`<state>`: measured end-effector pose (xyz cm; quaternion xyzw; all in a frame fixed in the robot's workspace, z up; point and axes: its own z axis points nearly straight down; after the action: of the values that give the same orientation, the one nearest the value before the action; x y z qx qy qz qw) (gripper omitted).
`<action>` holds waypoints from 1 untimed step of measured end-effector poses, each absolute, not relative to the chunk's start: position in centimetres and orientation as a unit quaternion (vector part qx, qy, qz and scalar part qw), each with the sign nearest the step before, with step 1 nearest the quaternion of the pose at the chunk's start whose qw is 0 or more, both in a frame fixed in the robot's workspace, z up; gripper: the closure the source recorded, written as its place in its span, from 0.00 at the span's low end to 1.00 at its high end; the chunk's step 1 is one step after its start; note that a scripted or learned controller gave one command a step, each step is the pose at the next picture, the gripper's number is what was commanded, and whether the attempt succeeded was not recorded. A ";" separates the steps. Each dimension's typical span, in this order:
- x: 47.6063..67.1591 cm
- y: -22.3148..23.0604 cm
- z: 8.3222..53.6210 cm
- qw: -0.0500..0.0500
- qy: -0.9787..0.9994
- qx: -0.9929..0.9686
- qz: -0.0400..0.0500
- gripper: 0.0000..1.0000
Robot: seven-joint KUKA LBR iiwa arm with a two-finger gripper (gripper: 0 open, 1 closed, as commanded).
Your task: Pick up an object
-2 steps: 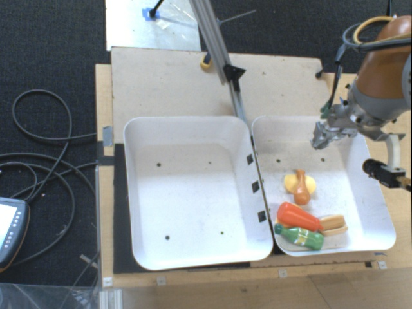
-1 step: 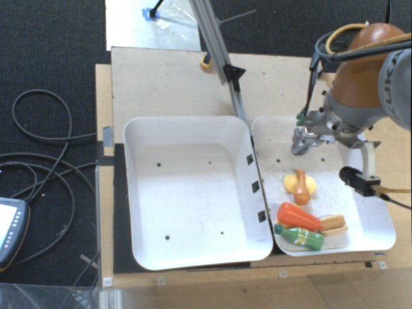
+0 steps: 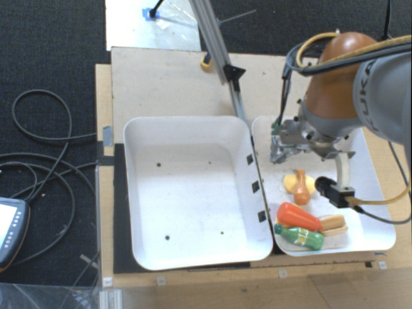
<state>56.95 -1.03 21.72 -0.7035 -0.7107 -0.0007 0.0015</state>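
**Bench view: arm over right bin, toys clustered at its near end**

Dark carpet floor all round, loose black cables (image 3: 45, 147) on the left, a handheld pendant (image 3: 11, 229) at the left edge. Tan bench top (image 3: 167, 82) carries both bins. A grey tripod leg (image 3: 215, 40) slants down from the top and ends at the divide between the bins.

Left bin (image 3: 187, 192): large, white, just a few dark specks on the floor. Right bin (image 3: 376, 227): partly covered by the arm.

Arm (image 3: 380, 89) comes in from the right, orange band (image 3: 338, 76) above the wrist, cables looped over it. Gripper (image 3: 281, 152) points down at the far-left part of the right bin, near the divider. Can't tell if it's spread or closed; metal parts blur together.

Objects, all in the right bin's near half, apart from the gripper:
- orange carrot-like toy (image 3: 297, 216)
- green bottle (image 3: 300, 236), lying flat, just in front of the carrot
- hot-dog-like toy (image 3: 333, 224), touching the carrot's right end
- yellow-orange pear-like piece (image 3: 300, 185), nearest the gripper

Part of "KUKA" reads on the grey link.
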 end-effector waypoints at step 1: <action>55.1 4.5 22.3 0.002 -0.711 -0.703 -0.001 1.00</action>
<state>55.10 4.55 22.31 -0.7032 -0.7110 -0.0010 0.0015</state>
